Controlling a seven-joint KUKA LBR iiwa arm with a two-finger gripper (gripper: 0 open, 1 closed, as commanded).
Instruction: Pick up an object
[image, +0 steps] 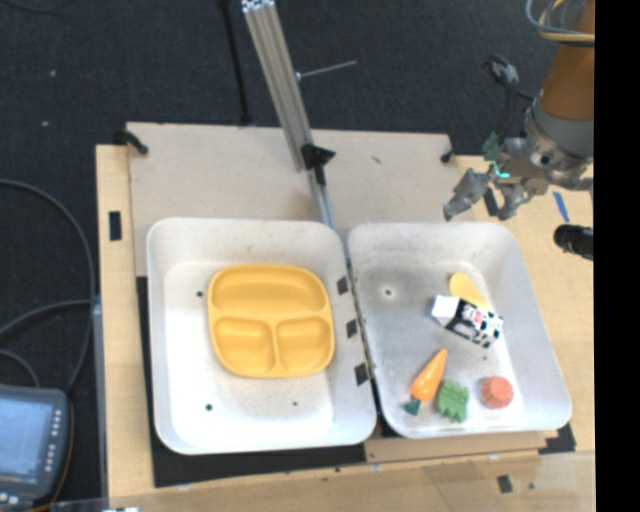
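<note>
Below and ahead of the gripper (483, 195), the carrot (430, 374), milk carton (466, 318) and other toys lie in the right bin (400, 260). Fingers spread apart, nothing between them; it hovers above the far rim, apparently staged for descent.

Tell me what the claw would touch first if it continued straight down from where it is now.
Probably the far rim of the right bin; the open claw hangs above it, though depth is unclear.
</note>
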